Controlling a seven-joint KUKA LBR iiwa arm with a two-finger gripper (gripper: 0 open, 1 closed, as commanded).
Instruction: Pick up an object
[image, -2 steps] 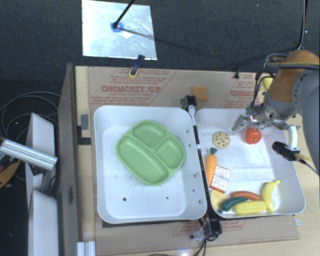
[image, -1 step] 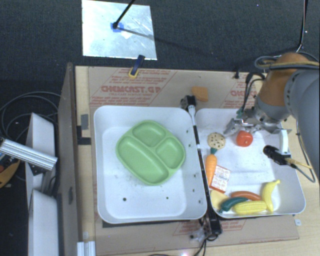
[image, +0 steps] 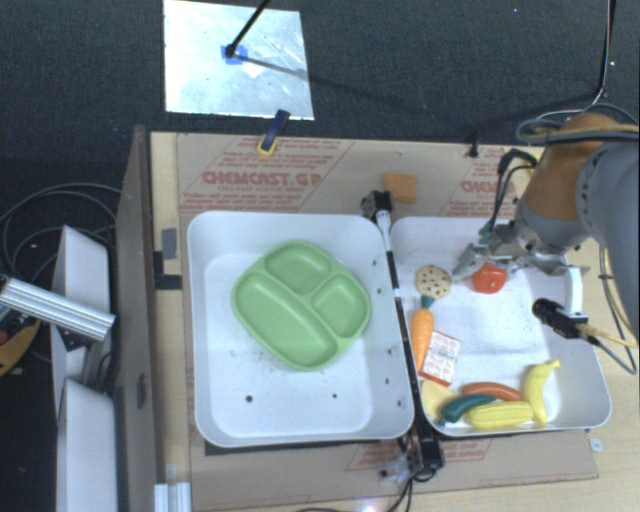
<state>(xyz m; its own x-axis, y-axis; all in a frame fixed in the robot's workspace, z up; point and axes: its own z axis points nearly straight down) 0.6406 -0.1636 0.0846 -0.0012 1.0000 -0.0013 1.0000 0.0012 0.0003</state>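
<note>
My gripper (image: 491, 262) hangs over the far part of the right bin (image: 590, 400), its fingers spread to either side of a small red tomato-like object (image: 488, 279) that rests on the bin floor. The fingers look open, not clamped on it. Left of the gripper lies a speckled tan cookie (image: 432, 280), with an orange carrot (image: 422, 335) below it. A red-and-white packet (image: 441, 358) sits beside the carrot.
At the right bin's near edge lie a red sausage (image: 490, 390), a green pod (image: 470, 406), a yellow piece (image: 502, 417) and a banana (image: 541, 385). The left bin (image: 215, 400) holds a green divided plate (image: 300, 303). An orange block (image: 399, 186) sits behind the bins.
</note>
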